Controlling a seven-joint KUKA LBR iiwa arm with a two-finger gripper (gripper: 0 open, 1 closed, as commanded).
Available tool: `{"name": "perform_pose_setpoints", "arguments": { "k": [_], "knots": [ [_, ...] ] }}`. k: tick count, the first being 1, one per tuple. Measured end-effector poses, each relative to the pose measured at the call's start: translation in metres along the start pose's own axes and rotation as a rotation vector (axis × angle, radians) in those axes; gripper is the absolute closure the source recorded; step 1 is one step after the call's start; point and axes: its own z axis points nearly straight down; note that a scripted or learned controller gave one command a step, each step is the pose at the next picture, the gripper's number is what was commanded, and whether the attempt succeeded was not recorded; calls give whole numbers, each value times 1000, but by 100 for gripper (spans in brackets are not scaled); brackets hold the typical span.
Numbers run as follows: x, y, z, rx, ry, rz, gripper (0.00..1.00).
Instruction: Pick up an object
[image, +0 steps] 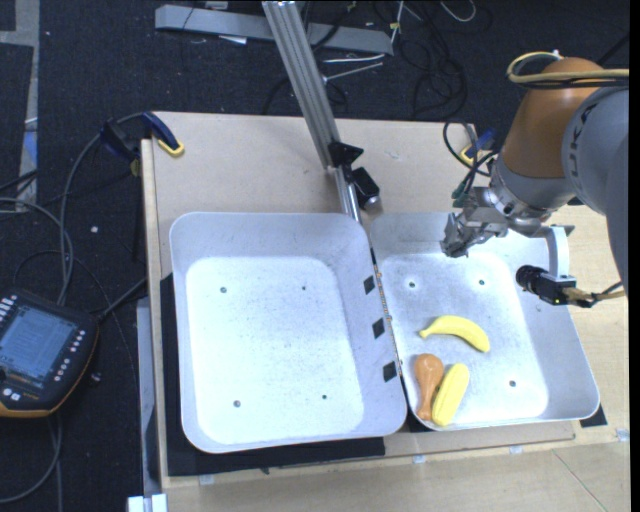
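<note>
The table (250, 160) carries 2 shallow white bins side by side. The left bin (265, 330) shows a speckled floor.

The right bin (520, 330) holds 3 items, all in its near half:
- A yellow banana (456, 331) lies near the middle of the floor, curved, ends pointing left and right.
- A second yellow piece (450, 392), elongated, lies toward the near rim, below the banana and apart from it.
- An orange-brown piece (428, 380), shaped like a drumstick, lies just left of the yellow piece and touches it along its side.

The arm (570, 130) enters from the right, with the orange band above the wrist. The hand (462, 242) hangs over the far edge of the right bin, well apart from all 3 items. Nothing is seen between its fingers; whether they are spread or pressed together cannot be told at this angle and size.

A slanted metal pole (315, 100) crosses the far side of the table and ends near the junction of the bins. A handheld control pendant (35, 350) with a lit screen lies on the floor left of the table; its screen text is too small to read. No brand or label is legible anywhere.
</note>
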Motion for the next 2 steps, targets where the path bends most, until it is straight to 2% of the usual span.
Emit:
{"name": "perform_pose_setpoints", "arguments": {
  "k": [2],
  "knots": [
    [1,10,-112,-2,0,-1,100]
  ]
}}
